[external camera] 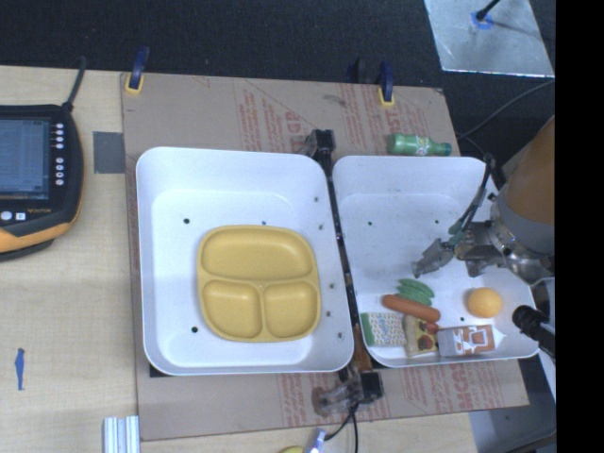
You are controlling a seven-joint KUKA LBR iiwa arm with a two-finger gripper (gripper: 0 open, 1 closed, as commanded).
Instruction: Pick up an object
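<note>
My gripper (451,260) hangs over the middle of the right bin (396,182), reaching in from the right. Its two dark fingers are spread open and hold nothing. Just below and left of it lies a green pea pod (415,289), with an orange-red carrot (411,307) beneath that. An orange fruit (484,302) sits below and right of the gripper. Along the bin's front edge lie small food boxes: a green-white one (382,328), a dark one (422,336) and a white-orange carton (469,340).
The left bin (170,196) holds a yellow divided plate (257,281). A green bottle (418,144) lies on the cardboard behind the right bin. A teach pendant (33,177) rests at the far left of the bench.
</note>
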